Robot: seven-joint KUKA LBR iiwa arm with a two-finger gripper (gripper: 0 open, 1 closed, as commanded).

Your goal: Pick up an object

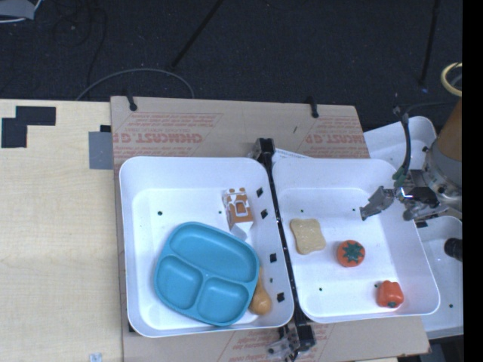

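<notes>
1. The two-finger gripper [377,202] hangs over the right white bin [332,308], near that bin's far right corner. Its dark fingers look spread a little apart with nothing between them, so I judge it open and empty-handed.

2. Three small things lie on the right bin's floor: a flat beige bread-slice toy [308,236] near the left wall, a round orange-red tomato toy with a green stalk [350,253] about mid-floor, and a small orange-red pepper-like toy [389,294] close to the near right corner.

3. The tomato toy is the nearest likely pick. It looks like light, stiff plastic, probably smooth and inclined to roll, so a grip across its widest middle from straight above seems safest.

4. The bread slice lies flat, leaving thin edges to pinch; a harder take, I judge.

5. The left white bin [139,202] holds a blue three-compartment plastic tray [205,273], an orange-and-white blocky toy [238,207] just beyond the tray's far edge, and a tan rounded piece [261,300] by the tray's near right rim.
</notes>
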